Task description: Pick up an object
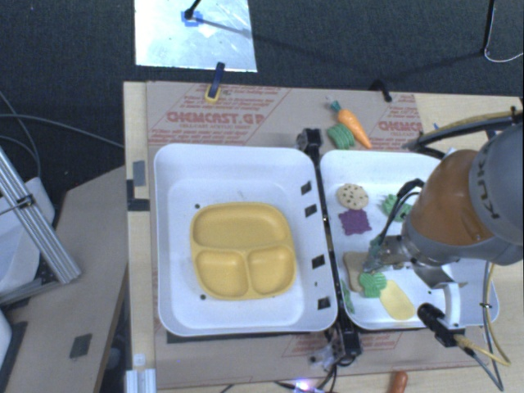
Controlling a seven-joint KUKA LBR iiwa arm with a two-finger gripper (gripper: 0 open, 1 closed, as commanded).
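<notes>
My arm [471, 203], right of frame: grey casing, broad orange band, black cables looping off the wrist.

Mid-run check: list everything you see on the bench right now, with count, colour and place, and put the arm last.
Bins: 2, white, side by side; left bin, right bin.
Divided tray: 1, yellow, centre of the left bin.
Cookie: 1, tan with dark chips, upper left of the right bin.
Purple piece: 1, purple, just below the cookie.
Green toy: 1, green, lower left of the right bin, by the gripper.
Yellow piece: 1, pale yellow, right of the green toy.
Carrot: 1, orange, on the bench above the right bin.
Green item: 1, green, beside the carrot.
Gripper: 1, dark, over the right bin.
Arm: 1, grey with an orange band, from the right.
</notes>
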